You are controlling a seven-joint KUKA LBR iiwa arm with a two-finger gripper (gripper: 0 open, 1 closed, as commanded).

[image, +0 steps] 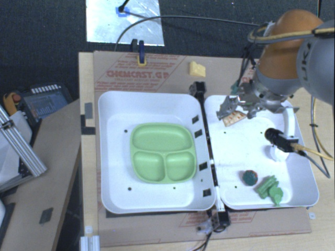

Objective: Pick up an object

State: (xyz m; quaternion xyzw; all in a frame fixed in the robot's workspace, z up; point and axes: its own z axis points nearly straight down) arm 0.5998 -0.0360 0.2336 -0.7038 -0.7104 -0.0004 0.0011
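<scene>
Over the far left corner of the right bin (pixel 246 150), the gripper (pixel 234 106) hangs low, its arm reaching in from the right edge. Just beneath it a tan square cracker (pixel 234 118) lies on the bin floor. It is probably the chosen object, which would explain the low pose. Whether the gripper is spread or pressed together cannot be told, nor whether it grips the cracker. By the near edge sit a teal ball (pixel 250 177) and a green toy (pixel 269 188), well apart from the gripper. A green tray (pixel 162 151) lies mid left bin (pixel 112 140).
</scene>
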